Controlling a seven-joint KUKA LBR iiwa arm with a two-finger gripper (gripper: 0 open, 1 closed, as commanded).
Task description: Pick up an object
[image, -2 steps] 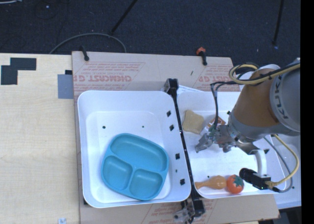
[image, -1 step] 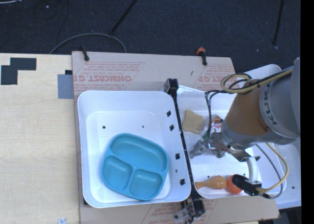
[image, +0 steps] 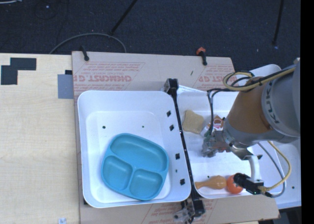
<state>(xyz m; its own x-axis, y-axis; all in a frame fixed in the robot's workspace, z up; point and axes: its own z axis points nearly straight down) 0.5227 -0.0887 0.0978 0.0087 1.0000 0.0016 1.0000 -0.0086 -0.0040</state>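
Gripper (image: 212, 145) mostly hidden under the wrist, low in the right bin (image: 196, 99); can't tell its state. Tan blocky object (image: 193, 121) at its 10 o'clock, just beside. Smooth tan gourd-shaped toy (image: 212, 184) at 6. Glossy blue three-compartment plate (image: 135, 166) in left bin (image: 98, 101).

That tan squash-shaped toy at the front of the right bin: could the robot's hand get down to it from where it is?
Probably yes. The tan squash-shaped toy lies uncovered on the right white bin's floor, just in front of the hand, with only an orange ball beside it.
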